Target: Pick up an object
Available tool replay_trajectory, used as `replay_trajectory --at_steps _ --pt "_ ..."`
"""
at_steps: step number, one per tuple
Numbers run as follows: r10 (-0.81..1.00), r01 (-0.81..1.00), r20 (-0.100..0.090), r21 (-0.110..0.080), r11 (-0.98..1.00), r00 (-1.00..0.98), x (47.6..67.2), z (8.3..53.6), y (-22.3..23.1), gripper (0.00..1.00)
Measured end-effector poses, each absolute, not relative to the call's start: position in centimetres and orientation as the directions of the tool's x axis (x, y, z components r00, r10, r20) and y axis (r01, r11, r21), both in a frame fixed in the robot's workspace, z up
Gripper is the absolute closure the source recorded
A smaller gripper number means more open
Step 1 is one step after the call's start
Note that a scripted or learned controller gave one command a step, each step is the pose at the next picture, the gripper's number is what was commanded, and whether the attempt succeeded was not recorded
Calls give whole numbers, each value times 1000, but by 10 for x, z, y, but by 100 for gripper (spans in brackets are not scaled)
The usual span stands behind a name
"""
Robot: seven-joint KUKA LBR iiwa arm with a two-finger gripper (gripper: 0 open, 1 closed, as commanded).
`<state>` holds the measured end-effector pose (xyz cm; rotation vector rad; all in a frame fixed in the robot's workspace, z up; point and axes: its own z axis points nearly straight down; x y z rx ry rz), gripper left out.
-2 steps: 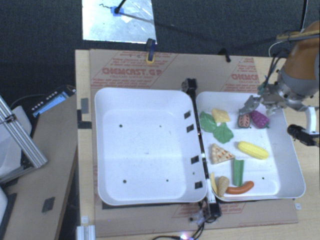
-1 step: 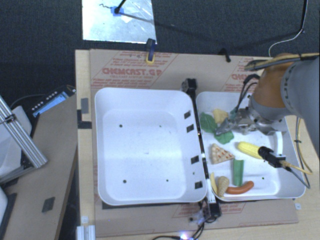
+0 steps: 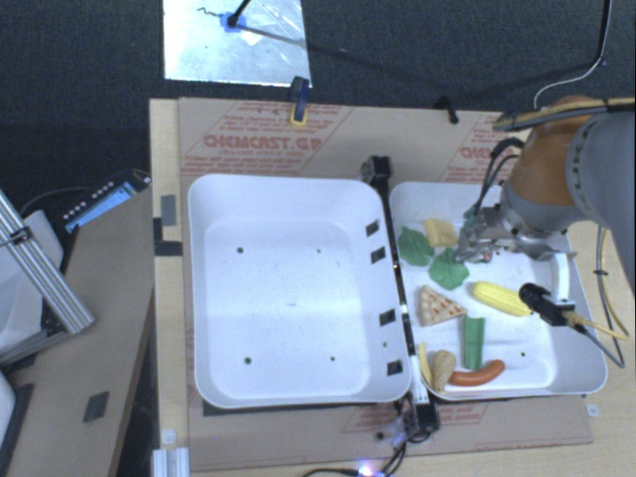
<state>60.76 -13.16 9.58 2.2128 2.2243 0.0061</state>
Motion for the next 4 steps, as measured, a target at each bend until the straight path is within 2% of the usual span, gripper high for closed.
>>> replay_trajectory --at_steps 1,2,3,4 --pt "1000 1000 -3 5 4 -4 586 86 -87 100" --pt "1000 1000 0 11 9 -9 645 190 -36 100" --pt "1000 1000 0 3 4 -4 642 185 -39 0" --pt "1000 1000 0 5 8 -8 642 196 -39 100"
